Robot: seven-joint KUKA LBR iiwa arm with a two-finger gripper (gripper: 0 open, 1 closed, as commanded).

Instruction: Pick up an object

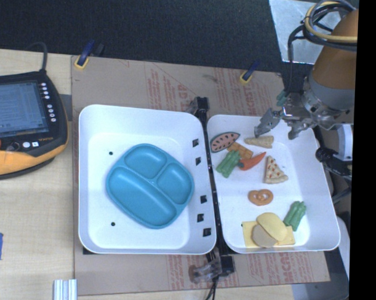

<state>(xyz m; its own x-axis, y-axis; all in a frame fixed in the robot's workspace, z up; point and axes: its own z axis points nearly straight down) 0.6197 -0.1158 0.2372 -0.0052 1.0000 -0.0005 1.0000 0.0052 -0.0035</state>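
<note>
I see my end effector (280, 126) spread wide at the far end of the right bin (318, 200), gripping nothing, one finger just above a tan wedge (260, 141). Below lie one watermelon slice (224, 141), one pizza slice (274, 170), one pretzel (260, 196) and two green pieces. The left bin (88, 173) carries one blue tray (150, 185).

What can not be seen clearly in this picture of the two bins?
- Gripper, camera view: nothing lies between its open fingers; whether a fingertip touches the beige wedge is unclear.
- Cheese slice: partly covered by the potato pieces.
- Orange strip: partly under the green pod.
- Pendant screen: text too small.
</note>
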